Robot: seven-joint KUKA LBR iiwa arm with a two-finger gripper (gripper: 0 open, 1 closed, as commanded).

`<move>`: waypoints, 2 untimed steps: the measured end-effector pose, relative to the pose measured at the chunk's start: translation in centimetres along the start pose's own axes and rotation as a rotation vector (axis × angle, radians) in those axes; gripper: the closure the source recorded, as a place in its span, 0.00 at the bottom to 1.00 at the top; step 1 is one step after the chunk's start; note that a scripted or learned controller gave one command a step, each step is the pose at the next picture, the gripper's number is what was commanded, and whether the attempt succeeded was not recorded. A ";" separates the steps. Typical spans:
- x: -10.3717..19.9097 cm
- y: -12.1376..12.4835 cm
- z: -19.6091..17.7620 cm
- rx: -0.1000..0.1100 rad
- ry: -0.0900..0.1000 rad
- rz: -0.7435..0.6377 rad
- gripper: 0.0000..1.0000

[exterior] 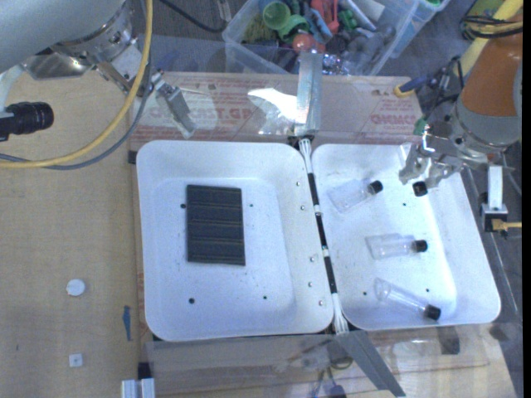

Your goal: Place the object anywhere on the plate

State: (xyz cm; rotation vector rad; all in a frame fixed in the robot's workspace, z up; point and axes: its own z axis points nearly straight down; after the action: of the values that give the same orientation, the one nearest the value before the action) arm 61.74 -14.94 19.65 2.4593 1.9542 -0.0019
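A dark grey ribbed rectangular plate [216,224] lies flat in the left bin [158,247], left of its middle. Three clear vials with black caps lie in the right bin [465,247]: one near the top left [353,193], one in the middle [397,245], one near the front [405,298]. My gripper [426,172] hangs over the top right part of the right bin, far from the plate. A small black piece [419,189] sits just under the gripper. I cannot tell whether it is held or lying on the bin floor.
A metal divider [319,222] runs between the two bins. Behind them stands a clear tub of colourful toys [332,11]. A yellow cable [124,114] and a black camera [25,118] are at the left. The arm's orange band [494,81] is at the right.
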 end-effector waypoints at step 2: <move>8.4 -8.7 -2.0 0.000 0.001 0.067 1.00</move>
State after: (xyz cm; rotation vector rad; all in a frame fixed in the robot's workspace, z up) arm 55.12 -4.78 21.63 2.5240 1.8713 -0.0002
